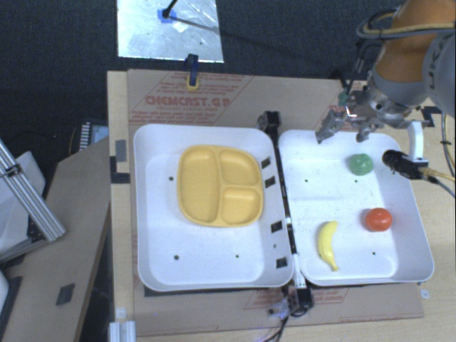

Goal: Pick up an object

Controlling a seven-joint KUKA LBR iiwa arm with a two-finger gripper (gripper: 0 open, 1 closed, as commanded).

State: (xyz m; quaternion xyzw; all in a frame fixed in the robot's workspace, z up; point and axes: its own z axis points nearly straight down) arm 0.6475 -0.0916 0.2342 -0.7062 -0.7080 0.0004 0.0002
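Note:
In the right bin (413, 262) lie a green round object (360, 164), a red-orange tomato-like ball (377, 219) and a yellow banana (327, 244). My gripper (345, 131) hangs over the bin's far edge, up and to the left of the green object. Its two grey fingers are spread apart with nothing between them. The green object sits just below and to the right of the right finger (363, 135), apart from it.
The left bin (153, 262) holds a yellow divided plate (218, 186). A black divider (280, 198) with clips runs between the bins. The grey arm with its orange band (420, 13) enters from the upper right. A black fitting (400, 163) juts over the right bin's rim.

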